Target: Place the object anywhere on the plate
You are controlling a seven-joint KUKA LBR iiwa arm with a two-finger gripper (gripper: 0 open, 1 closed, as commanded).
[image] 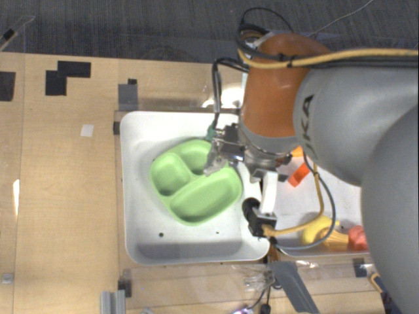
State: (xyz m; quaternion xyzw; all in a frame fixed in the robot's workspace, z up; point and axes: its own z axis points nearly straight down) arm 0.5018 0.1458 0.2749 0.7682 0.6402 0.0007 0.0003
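Item: gripper [217, 154], fingers' spread I cannot tell (wrist blocks much). Plate [195, 182] directly under it; possibly nothing carried.

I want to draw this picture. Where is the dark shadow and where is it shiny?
In the camera view, a soft grey shadow lies on the left bin's floor below the green plate; bright glare whitens the bench behind the gripper; the big grey arm looks blurry up close.
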